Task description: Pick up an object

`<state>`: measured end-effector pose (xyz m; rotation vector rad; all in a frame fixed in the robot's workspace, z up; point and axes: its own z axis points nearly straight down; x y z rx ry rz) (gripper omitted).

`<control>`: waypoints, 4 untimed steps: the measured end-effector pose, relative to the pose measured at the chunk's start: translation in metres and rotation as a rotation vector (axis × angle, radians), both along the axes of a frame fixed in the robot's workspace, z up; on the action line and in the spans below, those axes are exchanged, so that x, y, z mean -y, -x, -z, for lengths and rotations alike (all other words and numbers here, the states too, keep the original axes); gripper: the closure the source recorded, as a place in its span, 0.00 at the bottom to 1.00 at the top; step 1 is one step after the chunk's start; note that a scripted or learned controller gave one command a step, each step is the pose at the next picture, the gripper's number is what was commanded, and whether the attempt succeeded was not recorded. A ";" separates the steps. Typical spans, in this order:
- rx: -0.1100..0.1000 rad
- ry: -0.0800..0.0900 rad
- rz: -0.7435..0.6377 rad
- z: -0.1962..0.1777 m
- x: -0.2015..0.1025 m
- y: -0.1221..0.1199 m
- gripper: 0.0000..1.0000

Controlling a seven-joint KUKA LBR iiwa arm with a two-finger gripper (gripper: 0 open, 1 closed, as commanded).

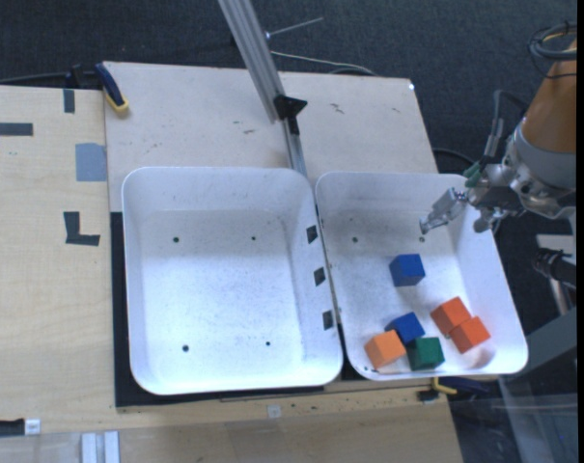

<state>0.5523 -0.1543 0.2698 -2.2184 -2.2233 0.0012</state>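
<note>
Several small blocks lie in the right bin (369, 201). A blue cube (406, 269) sits alone near the bin's middle. At the front end a second blue cube (403, 327), an orange block (385, 348) and a green cube (426, 353) crowd together, with two orange blocks (451, 313) (471, 334) just to their right. My gripper (460, 218) hangs over the bin's right wall, above and to the right of the lone blue cube. It is open with nothing between its fingers.
The left bin (137, 258) adjoins the right one along a shared middle rim. A slanted metal rail (258, 56) runs down from the back to that rim. A yellow-handled tool (113, 90) lies on the bench at the back left.
</note>
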 end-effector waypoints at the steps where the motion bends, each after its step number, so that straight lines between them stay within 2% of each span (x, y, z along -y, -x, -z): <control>1: 0.000 0.002 0.000 0.177 -0.012 -0.004 0.00; 2: -0.003 -0.002 0.000 0.166 -0.013 -0.004 1.00; 3: 0.005 -0.002 -0.006 0.074 -0.090 0.013 1.00; 4: -0.001 -0.003 -0.009 0.071 -0.170 0.000 1.00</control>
